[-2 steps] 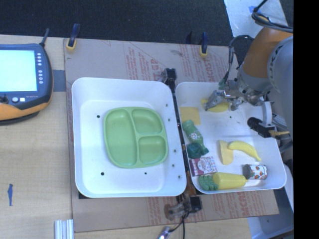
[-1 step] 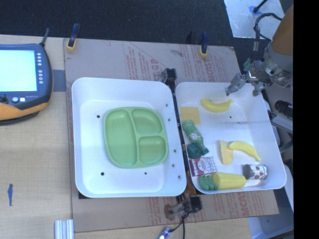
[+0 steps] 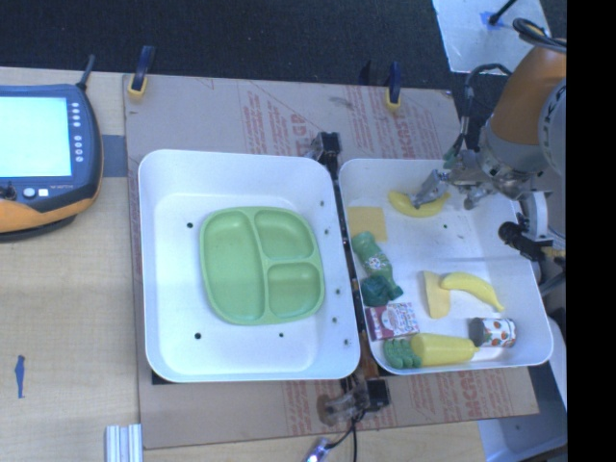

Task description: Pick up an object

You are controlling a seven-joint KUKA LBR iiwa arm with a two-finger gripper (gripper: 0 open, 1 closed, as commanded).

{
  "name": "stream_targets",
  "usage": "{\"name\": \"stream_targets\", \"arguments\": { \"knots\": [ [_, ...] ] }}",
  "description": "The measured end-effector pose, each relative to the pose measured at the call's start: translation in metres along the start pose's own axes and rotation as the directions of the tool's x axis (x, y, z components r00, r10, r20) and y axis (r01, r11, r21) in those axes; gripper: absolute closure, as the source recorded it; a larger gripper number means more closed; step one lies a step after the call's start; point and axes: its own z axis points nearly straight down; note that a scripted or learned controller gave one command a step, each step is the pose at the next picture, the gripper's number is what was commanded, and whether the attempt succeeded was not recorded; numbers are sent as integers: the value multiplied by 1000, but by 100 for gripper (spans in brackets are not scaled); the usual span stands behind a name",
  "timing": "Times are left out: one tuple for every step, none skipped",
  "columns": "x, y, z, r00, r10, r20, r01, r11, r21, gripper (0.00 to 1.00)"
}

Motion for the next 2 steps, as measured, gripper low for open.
{"name": "stream_targets", "arguments": {
  "knots": [
    [128,0,-88,1000,-1,-2,1,1000,3,0],
    [47,1,8,1000,0,2,0,1000,-5,0]
  ]
}}
